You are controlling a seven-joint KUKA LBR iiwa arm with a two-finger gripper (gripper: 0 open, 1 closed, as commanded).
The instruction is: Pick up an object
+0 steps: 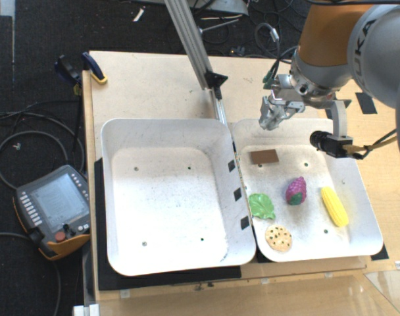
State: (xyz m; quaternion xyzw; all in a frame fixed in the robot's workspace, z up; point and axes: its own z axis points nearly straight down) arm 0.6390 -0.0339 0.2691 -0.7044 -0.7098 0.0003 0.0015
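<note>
Nearest the camera lies a round speckled cookie (278,237), at the front edge of the right bin (361,242), and everything else is placed from it. Just behind it sits a green leafy piece (262,206); behind and to the right, a purple grape bunch (296,190); further right, a yellow corn cob (334,206); well behind it, near the bin's far wall, a flat brown block (264,156). None of these has been lifted, so the pick looks wholly undone. High behind the cookie, past the brown block, the gripper (274,119) hangs over the bin's far rim; nothing shows between its fingers, and their spread cannot be made out. Left of the cookie stands the left bin (108,137). Both bins rest on a pale wooden bench (154,84), with a teach pendant (55,206) and cables on the dark floor far to the left.
</note>
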